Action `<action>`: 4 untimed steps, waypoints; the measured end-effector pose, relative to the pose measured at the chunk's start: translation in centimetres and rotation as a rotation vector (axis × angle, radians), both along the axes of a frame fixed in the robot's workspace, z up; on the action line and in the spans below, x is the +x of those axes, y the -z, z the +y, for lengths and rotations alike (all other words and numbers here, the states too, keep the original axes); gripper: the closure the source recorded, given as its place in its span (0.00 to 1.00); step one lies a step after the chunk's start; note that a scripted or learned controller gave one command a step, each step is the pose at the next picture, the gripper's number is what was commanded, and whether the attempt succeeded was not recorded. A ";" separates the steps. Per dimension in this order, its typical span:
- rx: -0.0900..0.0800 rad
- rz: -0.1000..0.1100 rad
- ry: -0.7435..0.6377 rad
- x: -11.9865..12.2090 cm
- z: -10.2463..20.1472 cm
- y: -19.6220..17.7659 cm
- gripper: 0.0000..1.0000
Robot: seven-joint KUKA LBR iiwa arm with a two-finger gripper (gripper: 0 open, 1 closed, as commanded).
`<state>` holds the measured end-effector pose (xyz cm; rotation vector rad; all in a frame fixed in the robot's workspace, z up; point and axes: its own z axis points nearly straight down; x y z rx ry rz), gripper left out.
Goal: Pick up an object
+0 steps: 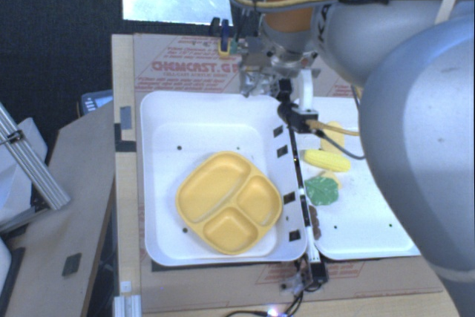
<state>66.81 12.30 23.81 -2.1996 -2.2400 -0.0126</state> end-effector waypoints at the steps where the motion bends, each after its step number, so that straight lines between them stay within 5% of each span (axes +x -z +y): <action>1: -0.009 0.000 0.029 -11.3 -13.4 -9.0 1.00; 2: -0.007 -0.009 0.010 -1.9 -9.2 -13.4 1.00; 3: -0.011 -0.005 0.022 0.1 -18.1 -18.4 1.00; 4: -0.005 0.014 0.010 -0.1 -12.2 -5.7 1.00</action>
